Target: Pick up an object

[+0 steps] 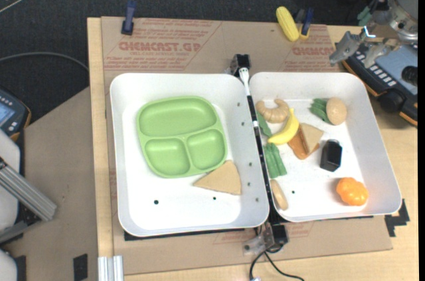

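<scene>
Hanging back at the far right corner above the bench, the gripper (355,47) seems spread and carries nothing, though it is blurry there, leaving the right bin (378,140) unshadowed so the banana (287,131), black block (331,155) and orange (351,191) lie ready for picking.

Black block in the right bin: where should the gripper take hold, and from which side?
Grip the black block across its narrower width, coming straight down from above. It lies apart from the orange fruit and the brown wedge, with bare bin floor on its right, so fingers probably fit either side.
</scene>
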Robot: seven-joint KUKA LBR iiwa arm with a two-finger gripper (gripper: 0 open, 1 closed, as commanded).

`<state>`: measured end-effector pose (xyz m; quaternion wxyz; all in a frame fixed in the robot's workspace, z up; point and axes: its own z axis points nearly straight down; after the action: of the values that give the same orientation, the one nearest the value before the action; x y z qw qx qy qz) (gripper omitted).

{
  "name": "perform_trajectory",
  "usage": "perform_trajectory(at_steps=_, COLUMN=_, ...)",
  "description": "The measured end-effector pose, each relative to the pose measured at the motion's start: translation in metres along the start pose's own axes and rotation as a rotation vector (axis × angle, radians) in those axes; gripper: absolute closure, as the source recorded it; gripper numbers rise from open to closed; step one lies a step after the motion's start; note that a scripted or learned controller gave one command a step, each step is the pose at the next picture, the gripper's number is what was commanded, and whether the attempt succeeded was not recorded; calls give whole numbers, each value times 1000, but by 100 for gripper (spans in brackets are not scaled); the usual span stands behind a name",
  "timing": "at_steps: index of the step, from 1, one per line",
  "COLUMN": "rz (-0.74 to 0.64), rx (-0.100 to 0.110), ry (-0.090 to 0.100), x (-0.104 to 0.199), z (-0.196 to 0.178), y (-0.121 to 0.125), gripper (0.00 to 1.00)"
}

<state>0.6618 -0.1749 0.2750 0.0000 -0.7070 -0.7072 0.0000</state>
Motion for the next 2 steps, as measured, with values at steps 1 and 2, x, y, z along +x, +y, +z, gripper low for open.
perform_trajectory(at_steps=1, rz=-7, rx=-19, ry=-1, x=64, z=-154, y=-47, gripper=0)
perform_trajectory(at_steps=2, rz=-8, rx=-8, ry=2, x=136, z=-191, y=-96, gripper=0)
